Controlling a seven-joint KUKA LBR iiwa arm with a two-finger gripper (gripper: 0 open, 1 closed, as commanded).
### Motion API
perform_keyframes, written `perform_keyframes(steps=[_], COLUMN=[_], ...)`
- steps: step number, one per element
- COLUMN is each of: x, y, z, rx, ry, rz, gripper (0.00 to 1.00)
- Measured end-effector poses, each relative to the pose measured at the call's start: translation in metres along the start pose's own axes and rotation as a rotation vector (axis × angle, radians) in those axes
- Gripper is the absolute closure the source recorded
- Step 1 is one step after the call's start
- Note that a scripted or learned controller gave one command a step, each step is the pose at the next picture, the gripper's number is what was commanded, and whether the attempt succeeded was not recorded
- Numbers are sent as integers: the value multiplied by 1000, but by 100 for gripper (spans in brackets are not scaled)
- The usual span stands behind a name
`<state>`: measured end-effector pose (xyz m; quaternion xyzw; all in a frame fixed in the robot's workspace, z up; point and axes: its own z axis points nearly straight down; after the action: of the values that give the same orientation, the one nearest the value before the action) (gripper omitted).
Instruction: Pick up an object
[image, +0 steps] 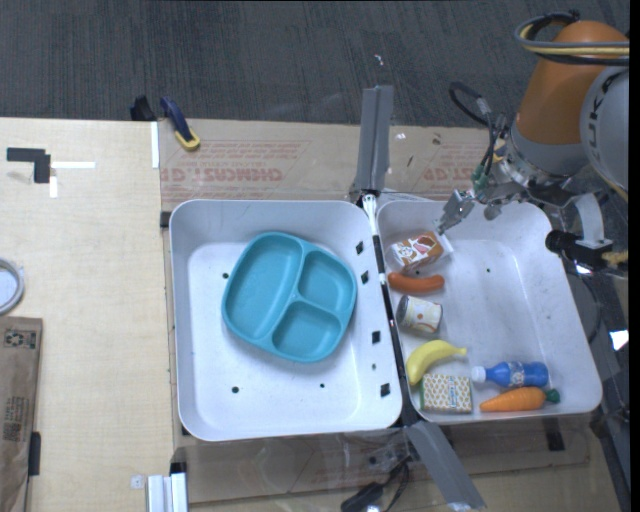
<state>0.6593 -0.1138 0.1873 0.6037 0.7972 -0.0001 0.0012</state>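
Observation:
The right bin (520, 275) holds several small items along its left and front sides. A brown snack packet (415, 250) lies at the back left, with an orange sausage (415, 283) just in front of it. Below them come a small can (421, 315) on its side and a yellow banana (433, 358). A cracker box (446, 393), a blue-capped bottle (512, 375) and a carrot (515, 401) line the front edge. My gripper (456, 211) hangs over the bin's back left corner, just up and right of the snack packet, with nothing seen in it.
The left bin (200, 330) carries a blue divided plate (290, 297). A grey post (374, 140) rises behind the wall between the bins. On the bench to the left are a clamp (178, 122), a tape roll (5, 287) and a brown bag (15, 390).

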Motion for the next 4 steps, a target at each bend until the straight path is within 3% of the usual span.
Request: perform_keyframes(steps=[1, 2, 3, 4], x=[0, -1, -1, 5], y=[-33, -33, -33, 0], z=[96, 86, 86, 95], rx=[1, 0, 0, 2], ry=[1, 0, 0, 2], rz=[-51, -47, -47, -441], gripper=[0, 100, 0, 0])
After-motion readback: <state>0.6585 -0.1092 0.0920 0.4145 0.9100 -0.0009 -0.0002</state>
